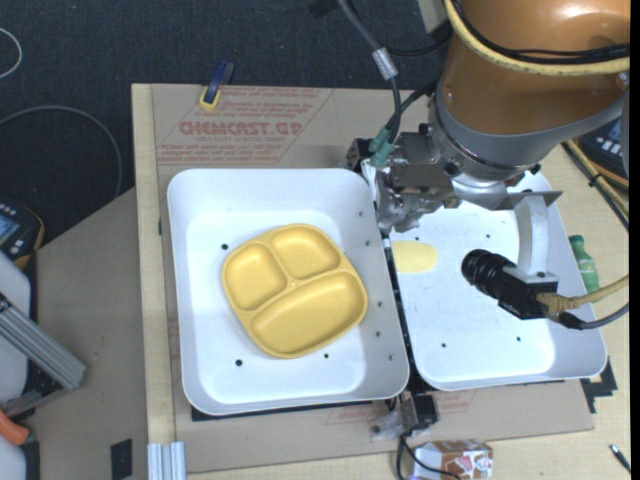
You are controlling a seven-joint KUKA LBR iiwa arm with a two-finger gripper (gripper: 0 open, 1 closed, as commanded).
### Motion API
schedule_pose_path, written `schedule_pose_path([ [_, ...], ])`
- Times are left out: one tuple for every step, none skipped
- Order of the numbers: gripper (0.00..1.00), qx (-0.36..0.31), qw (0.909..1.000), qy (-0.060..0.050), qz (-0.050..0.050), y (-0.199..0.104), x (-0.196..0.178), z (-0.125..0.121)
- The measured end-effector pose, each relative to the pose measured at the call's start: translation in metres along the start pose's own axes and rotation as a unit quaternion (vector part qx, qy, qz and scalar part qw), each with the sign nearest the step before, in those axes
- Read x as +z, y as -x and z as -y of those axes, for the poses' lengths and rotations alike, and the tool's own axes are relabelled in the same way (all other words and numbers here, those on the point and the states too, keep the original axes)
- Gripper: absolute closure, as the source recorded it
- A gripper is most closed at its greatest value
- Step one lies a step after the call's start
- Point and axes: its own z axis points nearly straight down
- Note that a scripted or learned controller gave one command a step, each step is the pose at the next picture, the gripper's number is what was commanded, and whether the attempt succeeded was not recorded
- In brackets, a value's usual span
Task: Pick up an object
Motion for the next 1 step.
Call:
schedule_pose_path([
  [1.0, 0.005, 1.0, 0.003, 0.001, 0.006, -0.0125, -0.0012],
])
